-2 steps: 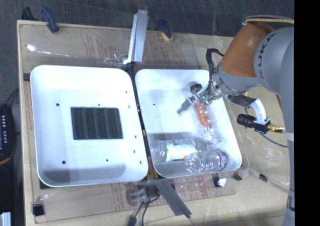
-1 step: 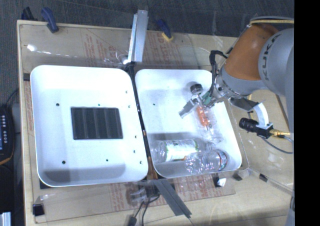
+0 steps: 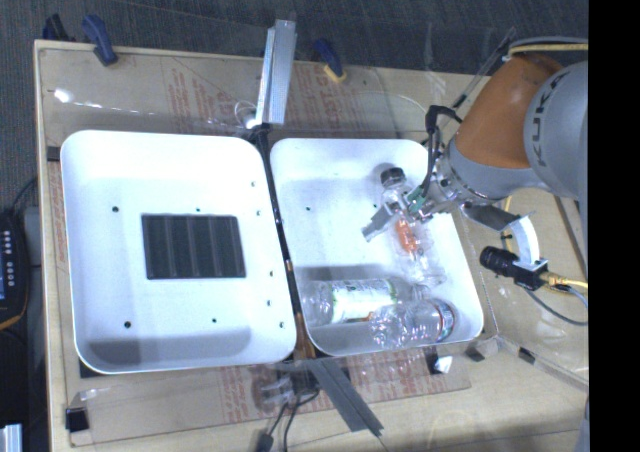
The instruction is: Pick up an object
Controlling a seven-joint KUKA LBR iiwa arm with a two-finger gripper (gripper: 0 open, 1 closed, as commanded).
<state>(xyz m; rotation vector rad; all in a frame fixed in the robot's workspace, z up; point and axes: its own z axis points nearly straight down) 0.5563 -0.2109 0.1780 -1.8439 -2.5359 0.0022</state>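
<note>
My gripper (image 3: 392, 208) hangs over the upper middle of the right bin (image 3: 300, 190), reaching in from the right. Just below it and touching it in the picture is a small clear item with an orange part (image 3: 406, 236); whether it is held I cannot make out. A clear plastic bottle with a pale label (image 3: 350, 300) lies on its side along the bin's near wall. A second crumpled clear bottle (image 3: 415, 320) lies in the near right corner.
The left bin (image 3: 90, 180) holds a dark ribbed rectangular tray (image 3: 193, 246) at its middle. A grey metal bar (image 3: 276, 70) stands at the back between the bins. Blue clamps (image 3: 98, 38) grip the bench's far edge.
</note>
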